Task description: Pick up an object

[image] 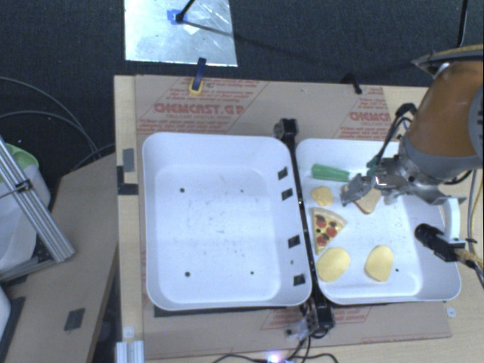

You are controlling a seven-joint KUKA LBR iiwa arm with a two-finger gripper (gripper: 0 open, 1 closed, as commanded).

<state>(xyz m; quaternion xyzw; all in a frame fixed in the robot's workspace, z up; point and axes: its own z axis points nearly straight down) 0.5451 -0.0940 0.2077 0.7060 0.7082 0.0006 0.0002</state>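
The right white bin (435,282) holds several toy food pieces. A green bean-like piece (330,172) lies at its back left, with a small orange-yellow round (323,196) just in front of it. A pizza slice (327,228) lies by the left wall. Two yellow discs (333,263) (379,263) rest near the front. A tan piece (368,203) lies in the middle, partly under my gripper (355,192). The gripper hangs low over the bin, right of the orange-yellow round and touching or just above the tan piece.
The left white bin (219,225) sits beside the right one, joined by a black divider with clips (293,218). My arm's orange band (452,116) and a black fitting (434,240) overhang the right bin's right side. Cardboard lies under both bins.
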